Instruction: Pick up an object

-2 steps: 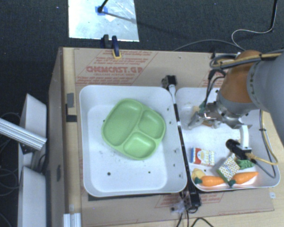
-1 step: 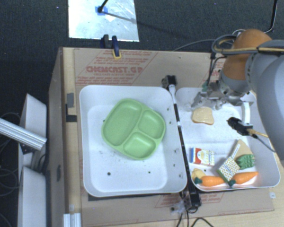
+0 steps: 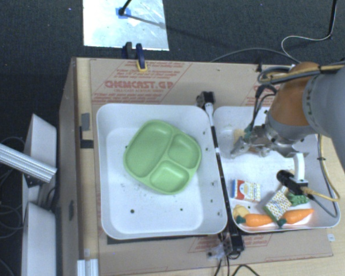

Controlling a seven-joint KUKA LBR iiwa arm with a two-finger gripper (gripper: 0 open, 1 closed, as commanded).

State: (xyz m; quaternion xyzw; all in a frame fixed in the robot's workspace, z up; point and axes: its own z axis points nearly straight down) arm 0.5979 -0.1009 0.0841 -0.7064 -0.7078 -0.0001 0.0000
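My gripper (image 3: 243,145) hangs low over the upper left part of the right bin (image 3: 250,170), at the end of the grey arm with its orange band (image 3: 287,103). A small pale object (image 3: 238,135) lies just beside the gripper's tip; whether they touch I cannot tell. Farther down the same bin lie a small white carton with red and blue print (image 3: 245,190), a patterned packet (image 3: 279,203), two orange carrots (image 3: 259,220) (image 3: 299,215) and a green leafy piece (image 3: 299,200).
A green divided plate (image 3: 163,156) lies in the left bin (image 3: 118,211). A black divider bar (image 3: 215,148) runs between the bins. A black part with a white cable (image 3: 288,180) reaches over the right bin's lower right.
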